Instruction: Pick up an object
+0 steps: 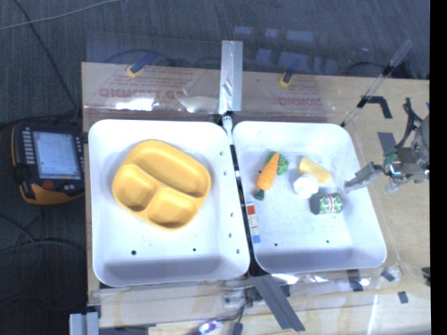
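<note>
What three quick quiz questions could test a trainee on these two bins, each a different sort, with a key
1. True or false: the yellow divided tray lies in the right bin.
2. Which item lies nearest the left bin? A carrot B small can C white ball
3. Fill in: the yellow wedge touches the white ____.

Key: 1 false; 2 A; 3 ball.

You have two white bins: the left bin (105,257) holds one yellow divided tray (161,183); the right bin (349,250) holds four small items: one toy carrot (267,174), one yellow wedge (315,168), one white ball (304,185), one green can (326,203).
</note>
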